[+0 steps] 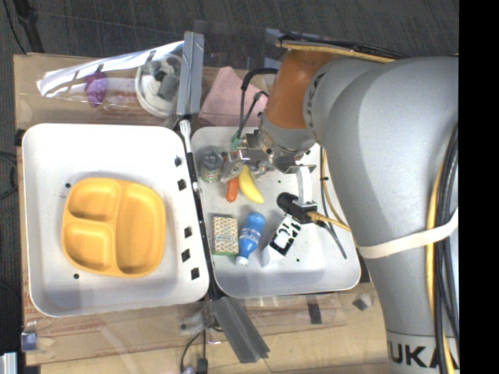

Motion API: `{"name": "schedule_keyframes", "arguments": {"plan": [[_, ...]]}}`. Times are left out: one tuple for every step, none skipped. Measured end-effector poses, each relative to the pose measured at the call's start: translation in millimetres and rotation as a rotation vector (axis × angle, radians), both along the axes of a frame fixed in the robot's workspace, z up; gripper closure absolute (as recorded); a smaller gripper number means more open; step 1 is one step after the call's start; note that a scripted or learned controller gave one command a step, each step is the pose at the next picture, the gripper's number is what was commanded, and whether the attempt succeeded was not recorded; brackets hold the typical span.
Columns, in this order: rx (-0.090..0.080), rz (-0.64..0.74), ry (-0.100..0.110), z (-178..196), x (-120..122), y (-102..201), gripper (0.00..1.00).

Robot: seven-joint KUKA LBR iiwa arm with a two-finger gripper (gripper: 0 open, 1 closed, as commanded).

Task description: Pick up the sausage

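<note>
The arm [374, 131] is reaching into the right bin [343, 267], its gripper [243, 156] hovering beside a banana [250, 185], an orange sausage-like piece [231, 189] and a blue bottle [249, 236]. A yellow tray [113, 226] is sitting in the left bin [47, 287].

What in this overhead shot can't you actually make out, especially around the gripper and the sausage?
- Gripper: its fingers are too small and cluttered in the camera view to read.
- Sausage: small and orange beside the banana; contact with the gripper is unclear.
- Right bin: its right side is covered by the arm.
</note>
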State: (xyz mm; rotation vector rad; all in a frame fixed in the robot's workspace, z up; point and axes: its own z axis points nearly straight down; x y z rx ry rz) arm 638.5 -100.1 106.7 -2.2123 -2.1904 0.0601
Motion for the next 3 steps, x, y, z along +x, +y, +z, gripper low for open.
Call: {"name": "schedule_keyframes", "arguments": {"plan": [[0.005,0.180,-0.041,-13,-3,-3,1.00],[0.004,0.183,-0.034,-7,-4,-4,1.00],[0.005,0.186,-0.026,-2,-4,-4,1.00]]}}
